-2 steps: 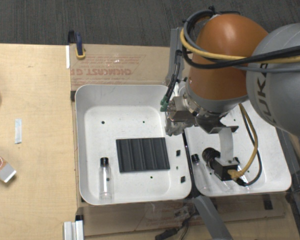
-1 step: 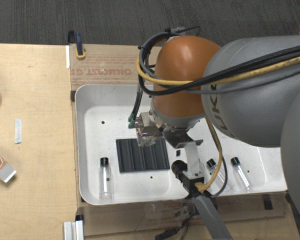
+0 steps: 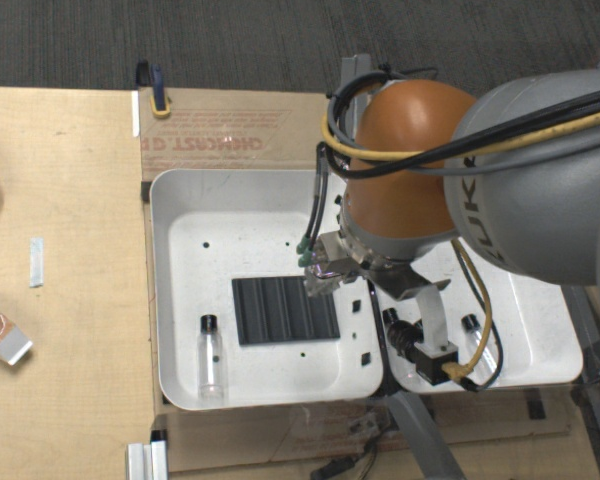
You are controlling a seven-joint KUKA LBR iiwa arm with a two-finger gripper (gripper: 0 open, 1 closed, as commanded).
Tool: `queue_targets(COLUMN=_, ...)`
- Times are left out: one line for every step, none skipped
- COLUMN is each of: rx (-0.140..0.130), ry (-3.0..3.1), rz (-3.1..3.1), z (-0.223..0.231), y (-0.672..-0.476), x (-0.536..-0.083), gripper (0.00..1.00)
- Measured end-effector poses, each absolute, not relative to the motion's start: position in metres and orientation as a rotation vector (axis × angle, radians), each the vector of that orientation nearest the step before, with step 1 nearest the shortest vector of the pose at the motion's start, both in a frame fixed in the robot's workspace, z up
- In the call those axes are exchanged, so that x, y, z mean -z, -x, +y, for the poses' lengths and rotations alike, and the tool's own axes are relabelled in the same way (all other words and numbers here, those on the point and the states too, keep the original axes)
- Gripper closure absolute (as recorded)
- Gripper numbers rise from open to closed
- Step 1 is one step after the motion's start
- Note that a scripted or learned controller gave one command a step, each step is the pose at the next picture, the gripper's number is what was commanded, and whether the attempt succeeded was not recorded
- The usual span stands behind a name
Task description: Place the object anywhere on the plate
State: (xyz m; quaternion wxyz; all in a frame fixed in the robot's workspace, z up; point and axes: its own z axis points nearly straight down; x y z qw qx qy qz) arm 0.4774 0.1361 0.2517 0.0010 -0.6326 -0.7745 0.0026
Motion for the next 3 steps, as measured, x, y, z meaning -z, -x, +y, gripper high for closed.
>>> queue_targets(rx=-0.003, ry=1.795, rz=-2.579, z=0.120, y=-0.478, x=-0.285, gripper=1.00)
queue_targets(rx=-0.004, ry=1.707, rz=-2.637, z=0.049, y=-0.478, x=-0.294, gripper=1.00)
queue_targets(rx=-0.007, ry=1.887, rz=-2.509, z=0.113, y=-0.477, x=-0.230, gripper=1.00)
